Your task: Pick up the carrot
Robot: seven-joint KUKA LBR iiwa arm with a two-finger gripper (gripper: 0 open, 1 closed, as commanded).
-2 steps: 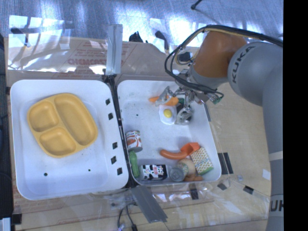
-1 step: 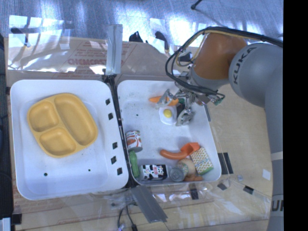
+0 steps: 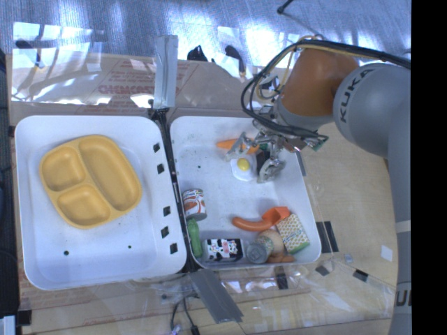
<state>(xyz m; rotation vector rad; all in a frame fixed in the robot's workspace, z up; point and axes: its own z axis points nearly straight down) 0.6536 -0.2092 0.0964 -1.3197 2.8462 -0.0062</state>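
The carrot (image 3: 226, 144) is a small orange piece lying near the back of the right bin (image 3: 209, 180), its right end tucked under the gripper's body. The gripper (image 3: 268, 160) hangs over the bin's back right part, just right of the carrot and right beside a fried egg (image 3: 242, 165). The grey arm with its orange band (image 3: 314, 82) reaches in from the right and hides part of the bin's back wall. Nothing shows as held.
At the right bin's front lie a red sausage (image 3: 248, 223), an orange piece (image 3: 279, 214), a sandwich (image 3: 293, 232), a small can (image 3: 194, 204), a green cucumber (image 3: 194, 238) and a black-and-white carton (image 3: 223, 248). A yellow divided plate (image 3: 89, 180) sits in the left bin (image 3: 42, 257).
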